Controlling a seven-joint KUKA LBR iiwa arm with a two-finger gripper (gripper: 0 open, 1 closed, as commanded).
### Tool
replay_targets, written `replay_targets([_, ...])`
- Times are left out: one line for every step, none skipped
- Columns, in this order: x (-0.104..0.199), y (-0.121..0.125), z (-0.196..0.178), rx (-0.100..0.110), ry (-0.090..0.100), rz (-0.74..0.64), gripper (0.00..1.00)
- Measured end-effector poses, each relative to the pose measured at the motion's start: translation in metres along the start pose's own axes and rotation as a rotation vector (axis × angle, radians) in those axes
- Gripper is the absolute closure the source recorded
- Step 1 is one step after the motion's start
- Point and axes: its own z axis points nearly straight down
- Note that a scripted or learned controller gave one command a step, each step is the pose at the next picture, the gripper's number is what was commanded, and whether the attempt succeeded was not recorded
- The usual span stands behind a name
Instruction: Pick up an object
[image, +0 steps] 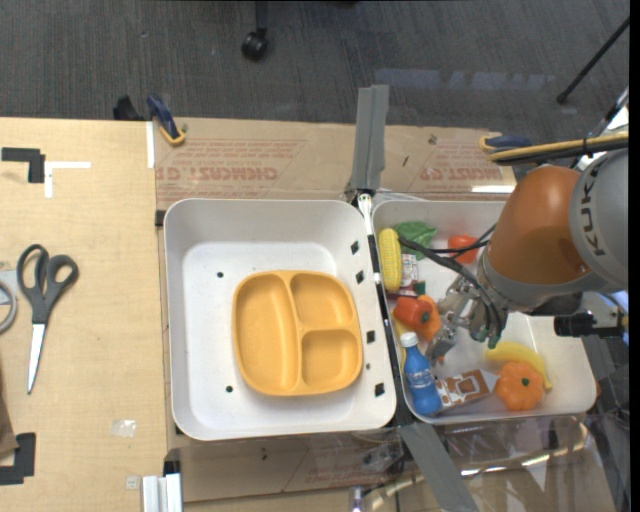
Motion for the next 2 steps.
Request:
replay_targets([0.0100,-0.0091,0.0010,0.001,0.003,0.308,0.00])
replay_targets([0.0085,-0.0094,-0.0081,0.002,0.000,0.307,1.00])
